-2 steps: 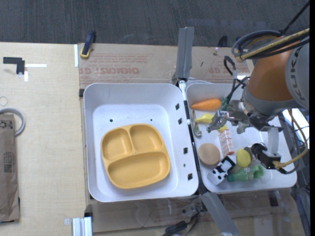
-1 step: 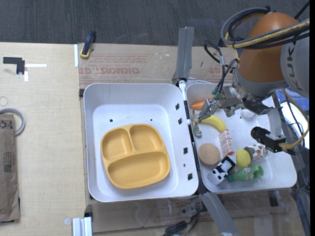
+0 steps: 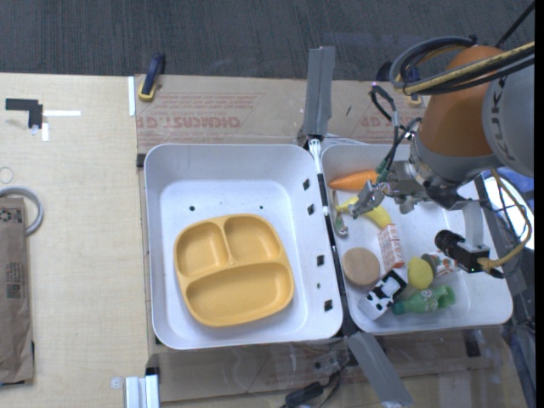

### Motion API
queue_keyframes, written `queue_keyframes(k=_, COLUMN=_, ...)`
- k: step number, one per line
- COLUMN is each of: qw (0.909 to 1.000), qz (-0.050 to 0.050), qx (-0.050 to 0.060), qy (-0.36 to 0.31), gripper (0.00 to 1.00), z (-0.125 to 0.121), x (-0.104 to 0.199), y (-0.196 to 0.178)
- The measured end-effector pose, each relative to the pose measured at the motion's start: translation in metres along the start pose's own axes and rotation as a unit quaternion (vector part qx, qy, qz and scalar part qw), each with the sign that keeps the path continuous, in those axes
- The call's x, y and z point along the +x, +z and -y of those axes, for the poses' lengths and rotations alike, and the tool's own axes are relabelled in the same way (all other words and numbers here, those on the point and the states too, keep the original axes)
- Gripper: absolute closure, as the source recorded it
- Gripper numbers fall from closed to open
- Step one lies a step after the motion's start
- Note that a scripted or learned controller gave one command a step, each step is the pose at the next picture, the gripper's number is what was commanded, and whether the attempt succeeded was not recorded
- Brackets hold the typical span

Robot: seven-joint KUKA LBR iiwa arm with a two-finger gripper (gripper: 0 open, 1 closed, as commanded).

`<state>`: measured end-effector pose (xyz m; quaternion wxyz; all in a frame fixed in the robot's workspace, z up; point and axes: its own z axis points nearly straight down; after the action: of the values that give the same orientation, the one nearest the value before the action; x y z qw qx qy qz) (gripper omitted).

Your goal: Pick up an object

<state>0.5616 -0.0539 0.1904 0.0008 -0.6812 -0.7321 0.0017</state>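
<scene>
One relation matters: the tool (image 3: 367, 201) hangs in the right white plastic bin (image 3: 493, 300), with the orange carrot-shaped toy (image 3: 352, 179) just beyond it toward the bin's far-left corner, long axis running across the bin, and a small yellow block (image 3: 379, 218) just beside it. Can't tell the tool's grip state; nothing visibly held.

— What sort of place is this?

— A robotics lab or test bench. A pale wooden bench top (image 3: 68, 228) carries two shallow white plastic bins (image 3: 161, 228) set on a sheet of printed brown cardboard (image 3: 221, 109).

— Anything else pointing that way?

— A grey industrial arm with an orange band (image 3: 463, 100) trails bundled black and yellow cables (image 3: 442, 62). Grey metal brackets (image 3: 320, 83) hold the bins, and toy food such as a yellow plastic lemon (image 3: 420, 272) lies in one.
</scene>
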Motion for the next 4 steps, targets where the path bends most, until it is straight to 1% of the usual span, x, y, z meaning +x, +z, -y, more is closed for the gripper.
queue_keyframes(k=1, qw=1.0000, qz=0.000, qx=-0.001, qy=-0.009, gripper=0.00, z=-0.011, x=-0.050, y=0.066)
queue_keyframes(k=2, qw=0.9998, qz=-0.001, qx=0.000, qy=0.018, gripper=0.00, z=0.059, x=-0.029, y=0.000)
queue_keyframes(k=3, qw=0.9913, qz=-0.001, qx=0.000, qy=0.132, gripper=0.00, z=0.089, x=-0.099, y=0.008)
queue_keyframes(k=4, qw=0.9941, qz=0.004, qx=-0.014, qy=0.108, gripper=0.00, z=0.075, x=-0.121, y=0.078)
